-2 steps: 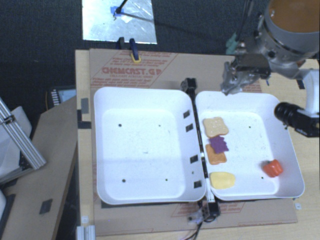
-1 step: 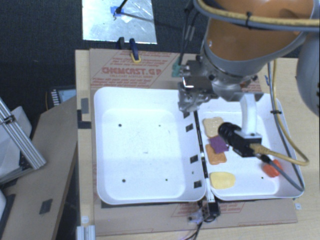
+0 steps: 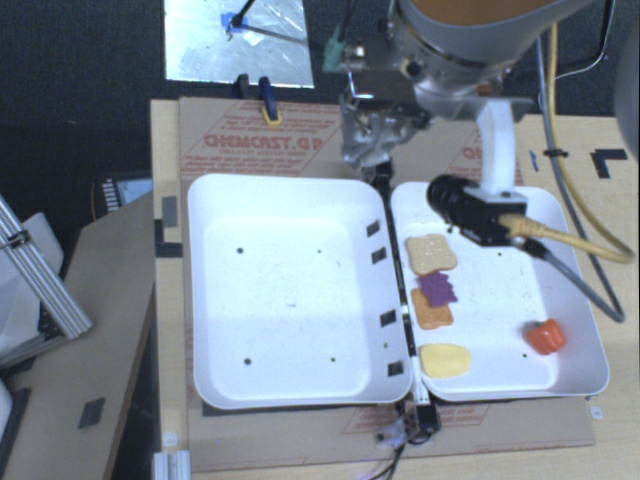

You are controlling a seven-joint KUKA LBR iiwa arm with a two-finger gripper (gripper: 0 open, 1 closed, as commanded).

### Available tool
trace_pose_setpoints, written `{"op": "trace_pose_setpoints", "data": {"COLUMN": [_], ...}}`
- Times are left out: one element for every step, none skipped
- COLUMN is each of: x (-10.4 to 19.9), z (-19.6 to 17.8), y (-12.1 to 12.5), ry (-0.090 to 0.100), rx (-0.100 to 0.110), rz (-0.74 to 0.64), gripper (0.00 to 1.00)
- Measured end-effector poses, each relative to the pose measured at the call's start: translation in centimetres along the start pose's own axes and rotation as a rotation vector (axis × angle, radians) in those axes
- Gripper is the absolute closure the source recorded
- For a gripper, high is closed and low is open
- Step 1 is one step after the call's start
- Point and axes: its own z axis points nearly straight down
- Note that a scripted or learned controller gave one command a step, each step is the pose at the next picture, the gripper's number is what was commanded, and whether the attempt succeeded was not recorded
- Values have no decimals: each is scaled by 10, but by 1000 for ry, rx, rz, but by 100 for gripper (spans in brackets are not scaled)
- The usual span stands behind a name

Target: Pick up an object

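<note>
Two shallow white bins sit side by side on the counter (image 3: 170, 298). The left bin (image 3: 290, 293) holds no items. The right bin (image 3: 580, 368) holds five: beside the divider between the bins, a tan bread-like slice (image 3: 431, 254), a purple piece (image 3: 437, 288), an orange piece (image 3: 432, 314) partly beneath it, and a pale yellow lump (image 3: 445, 360); well away, toward the outer wall, a red-orange object (image 3: 545, 337). The gripper (image 3: 372, 148) hangs above the divider's far end; its jaws are blurred, state cannot be told.
</note>
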Motion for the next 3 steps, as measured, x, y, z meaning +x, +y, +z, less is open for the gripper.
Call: {"op": "trace_pose_setpoints", "data": {"x": [-2, -1, -1], "z": [-7, -18, -29], "y": [0, 0, 1], "ry": [-2, -1, 1], "rx": [6, 4, 2], "rz": [-2, -7, -13], "gripper": [100, 100, 100]}}
